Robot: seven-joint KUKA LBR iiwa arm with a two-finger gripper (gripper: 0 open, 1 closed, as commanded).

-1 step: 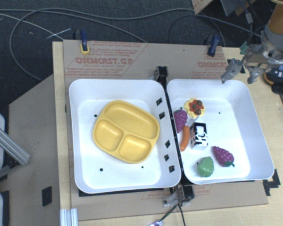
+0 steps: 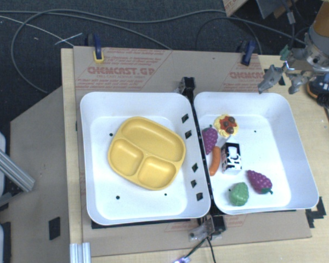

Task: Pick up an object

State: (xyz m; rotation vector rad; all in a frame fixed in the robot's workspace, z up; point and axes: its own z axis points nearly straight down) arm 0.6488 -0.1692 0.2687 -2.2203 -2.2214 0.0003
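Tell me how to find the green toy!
Look in the right white bin, at its near edge. The green toy sits there, just left of a purple grape bunch and below a black-and-white block. It is the bin's sole green thing.

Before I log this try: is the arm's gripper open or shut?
Open. The gripper hovers above the right bin's far rim, jaws spread apart with nothing between them.

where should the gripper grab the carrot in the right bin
Grip the carrot across its middle, coming straight down from above. It lies flat and runs roughly up and down the view, so the fingers should probably close across its narrow width. The black and white box sits close on its right and the bin wall on its left, so room is tight.
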